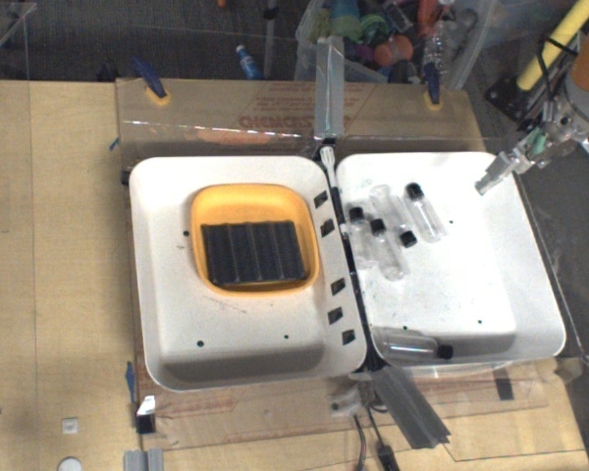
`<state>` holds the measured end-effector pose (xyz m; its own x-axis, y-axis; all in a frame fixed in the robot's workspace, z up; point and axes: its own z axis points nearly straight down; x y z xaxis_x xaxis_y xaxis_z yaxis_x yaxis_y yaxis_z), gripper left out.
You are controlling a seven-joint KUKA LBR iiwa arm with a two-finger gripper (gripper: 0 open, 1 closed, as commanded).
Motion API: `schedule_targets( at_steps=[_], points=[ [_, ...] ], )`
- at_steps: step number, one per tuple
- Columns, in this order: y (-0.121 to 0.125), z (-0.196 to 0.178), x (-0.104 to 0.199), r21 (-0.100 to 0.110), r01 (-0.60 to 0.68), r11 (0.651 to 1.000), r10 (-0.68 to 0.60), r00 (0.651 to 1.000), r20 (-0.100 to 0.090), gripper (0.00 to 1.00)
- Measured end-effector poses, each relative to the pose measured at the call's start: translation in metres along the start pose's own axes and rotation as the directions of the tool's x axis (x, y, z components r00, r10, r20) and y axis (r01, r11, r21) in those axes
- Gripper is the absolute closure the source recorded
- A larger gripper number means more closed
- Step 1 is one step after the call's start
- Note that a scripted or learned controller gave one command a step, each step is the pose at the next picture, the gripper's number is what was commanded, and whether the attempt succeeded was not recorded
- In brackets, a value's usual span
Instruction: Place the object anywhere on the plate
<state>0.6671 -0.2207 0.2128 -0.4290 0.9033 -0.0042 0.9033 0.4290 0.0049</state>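
Note:
An orange plate (pixel 204 207) lies in the left bin (pixel 162 312), and a black ribbed rectangular object (pixel 253 252) rests flat on it. Several clear vials with black caps (pixel 419 209) lie scattered in the right bin (pixel 471 292), most of them near its left side. Another clear vial (pixel 412 343) lies along that bin's front rim. My gripper (pixel 494 177) hangs over the right bin's far right corner, apart from the vials and far from the plate. Nothing shows in it.
A row of black clips (pixel 334 263) runs along the divider between the two bins. A clear box of colourful toys (pixel 393 18) stands behind the bench. A metal bar (pixel 412 415) juts out below the front edge.

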Motion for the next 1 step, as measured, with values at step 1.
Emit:
schedule_targets(
  at_steps=[1],
  points=[
    [0.0006, -0.0068, -0.0017, -0.001, 0.307, 0.952, -0.307, 0.952, 0.001, 0.00]
  ],
)
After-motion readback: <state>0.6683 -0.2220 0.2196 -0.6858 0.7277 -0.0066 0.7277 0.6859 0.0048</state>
